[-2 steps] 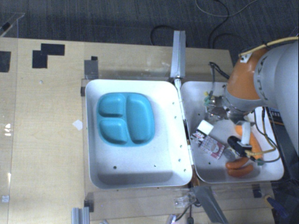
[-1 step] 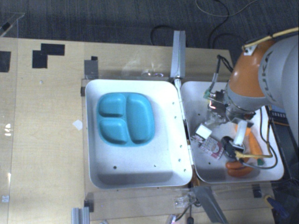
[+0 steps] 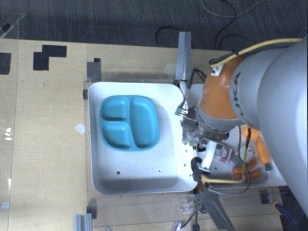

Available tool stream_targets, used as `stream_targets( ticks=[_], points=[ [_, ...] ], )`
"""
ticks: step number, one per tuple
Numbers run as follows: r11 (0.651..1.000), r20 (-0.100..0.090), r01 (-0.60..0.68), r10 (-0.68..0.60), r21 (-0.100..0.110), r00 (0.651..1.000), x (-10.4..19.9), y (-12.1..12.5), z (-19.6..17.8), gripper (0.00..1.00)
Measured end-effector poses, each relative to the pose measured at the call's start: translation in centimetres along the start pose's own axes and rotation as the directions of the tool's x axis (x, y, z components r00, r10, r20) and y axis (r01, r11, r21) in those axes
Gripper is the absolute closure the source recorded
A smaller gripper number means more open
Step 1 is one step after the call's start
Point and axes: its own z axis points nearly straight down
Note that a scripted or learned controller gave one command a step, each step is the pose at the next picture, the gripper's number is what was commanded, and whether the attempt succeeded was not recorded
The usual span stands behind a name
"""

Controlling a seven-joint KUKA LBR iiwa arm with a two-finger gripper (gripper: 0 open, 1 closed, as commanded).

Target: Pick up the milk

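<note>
Plainly, the grey arm comes in from the right and covers most of the right bin; its orange band sits above the wrist, and the gripper hangs low over that bin's left side, close to the wall shared with the left bin; the wrist hides its tip, so I cannot tell whether the tool is apart or together, and nothing can be seen clamped in it.

What seems to be the milk, a small white carton with a reddish print, lies in the right bin just to the right of the gripper, partly under the wrist; whether the two touch cannot be made out. Further right in the same bin lies a long orange thing with a green end, half tucked beneath the arm; below it, near the bin's front rim, rests a second orange-red thing, too hidden to name.

The left bin holds a blue divided plate in its upper part, lying flat with three compartments, well apart from the gripper. Both bins stand on a pale wooden bench; black tape marks lie on its far left corner.
</note>
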Motion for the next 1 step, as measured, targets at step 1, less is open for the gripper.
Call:
stream_targets(
  ticks=[1],
  points=[
    [0.999,-0.001,0.053,-0.053,-0.002,0.999,6.3,1.04,-7.62,1.0]
  ],
)
